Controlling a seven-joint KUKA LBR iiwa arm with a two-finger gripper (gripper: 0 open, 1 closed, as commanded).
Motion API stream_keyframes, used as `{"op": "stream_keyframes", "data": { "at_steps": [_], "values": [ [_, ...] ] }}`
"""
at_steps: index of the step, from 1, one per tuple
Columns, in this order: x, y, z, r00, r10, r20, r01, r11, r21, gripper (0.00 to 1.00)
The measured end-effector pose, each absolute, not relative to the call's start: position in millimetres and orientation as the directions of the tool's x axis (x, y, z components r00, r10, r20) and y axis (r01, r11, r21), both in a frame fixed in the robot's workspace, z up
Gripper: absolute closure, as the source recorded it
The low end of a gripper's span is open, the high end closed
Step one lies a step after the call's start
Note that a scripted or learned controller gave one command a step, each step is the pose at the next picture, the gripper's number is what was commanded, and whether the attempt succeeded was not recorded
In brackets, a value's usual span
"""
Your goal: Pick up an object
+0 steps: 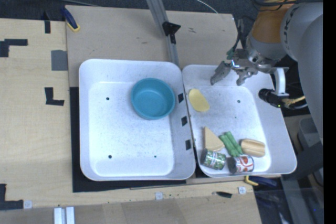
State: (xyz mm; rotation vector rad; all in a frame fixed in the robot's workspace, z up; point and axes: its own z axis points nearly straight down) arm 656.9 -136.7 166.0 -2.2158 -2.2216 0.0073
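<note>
We see the pincer [229, 76] hanging over the far edge of the right bin [273, 128], its two fingers [217, 76] spread apart with nothing between them. The grey arm [304, 34] with its orange band reaches in from the right side of the table [31, 128].

In the right bin, a pale yellow oval piece [199, 100] lies near the far left corner, close to the wall it shares with the left bin. Along the near edge we find a cluster: a tan wedge [212, 139], a green stick-like item [230, 144] just beside it, a bread roll shape [253, 147] to the right, a small green can [213, 159] and a red and white can [243, 164] at the near rim.

The left bin [105, 128] holds a blue bowl [153, 98], upright, towards its far right corner.
</note>
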Motion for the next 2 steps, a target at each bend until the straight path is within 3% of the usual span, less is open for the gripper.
{"op": "stream_keyframes", "data": {
  "at_steps": [1, 2],
  "values": [
    [664.8, -136.8, 115.4, -0.003, 1.0, -0.001, 1.0, 0.003, -0.006, 0.0],
    [666.1, -136.3, 129.0, -0.005, 1.0, -0.002, 1.0, 0.005, -0.002, 1.0]
  ]
}}
